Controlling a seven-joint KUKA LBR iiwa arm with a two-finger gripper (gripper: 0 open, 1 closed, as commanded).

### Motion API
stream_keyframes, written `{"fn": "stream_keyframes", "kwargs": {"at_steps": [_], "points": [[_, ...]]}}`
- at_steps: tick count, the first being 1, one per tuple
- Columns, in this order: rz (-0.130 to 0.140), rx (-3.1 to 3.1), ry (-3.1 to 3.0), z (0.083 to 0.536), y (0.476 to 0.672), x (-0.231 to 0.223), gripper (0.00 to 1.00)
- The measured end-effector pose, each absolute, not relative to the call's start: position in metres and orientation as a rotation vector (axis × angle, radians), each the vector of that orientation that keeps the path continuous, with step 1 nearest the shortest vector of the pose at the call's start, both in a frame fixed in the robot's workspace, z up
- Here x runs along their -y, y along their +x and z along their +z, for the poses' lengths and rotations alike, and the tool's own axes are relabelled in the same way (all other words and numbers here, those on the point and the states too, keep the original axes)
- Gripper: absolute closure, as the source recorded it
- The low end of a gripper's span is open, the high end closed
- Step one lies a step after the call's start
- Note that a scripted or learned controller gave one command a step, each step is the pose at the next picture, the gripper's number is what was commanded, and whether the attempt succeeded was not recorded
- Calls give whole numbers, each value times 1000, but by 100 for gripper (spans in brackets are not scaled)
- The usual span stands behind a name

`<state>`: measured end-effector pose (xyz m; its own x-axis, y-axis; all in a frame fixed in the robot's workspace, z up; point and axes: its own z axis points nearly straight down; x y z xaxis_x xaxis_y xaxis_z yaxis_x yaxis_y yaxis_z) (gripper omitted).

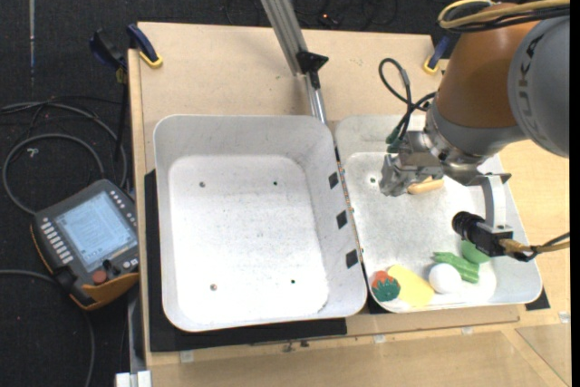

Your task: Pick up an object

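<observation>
claw (397,180) is seen low over the upper part of the white bin on the view's right (381,236), hung from the grey and orange arm (494,95) that is reached in from the right edge. whether the claw is apart or together cannot be told, since it is masked by the wrist and by its own dark body. nothing is shown clamped in it.

the other white bin (245,231) is set just beside the first, on the view's left, their rims touching along the middle. a teach pendant (86,236) with a lit screen is laid on the dark floor, left of the bench.

the loose objects are all found in the right-hand bin. a flat yellow piece (415,289) is placed at the near rim. a green toy (465,262) is laid to its right, with a white ball (445,278) touching it on the near side. a small tan piece (424,187) is seen just beside the claw, on its right, possibly touching it, though that is not clear. a small red and green object (385,285) is tucked in the near left corner, against the yellow piece.
</observation>
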<state>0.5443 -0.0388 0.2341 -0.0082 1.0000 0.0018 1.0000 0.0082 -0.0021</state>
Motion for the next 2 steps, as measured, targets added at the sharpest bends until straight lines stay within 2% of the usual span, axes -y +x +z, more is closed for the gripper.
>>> {"fn": "stream_keyframes", "kwargs": {"at_steps": [1, 2], "points": [[-2, 2230, -2213, 234, 558, -6, 100], [-3, 2231, -2211, 242, 558, -67, 100]]}}
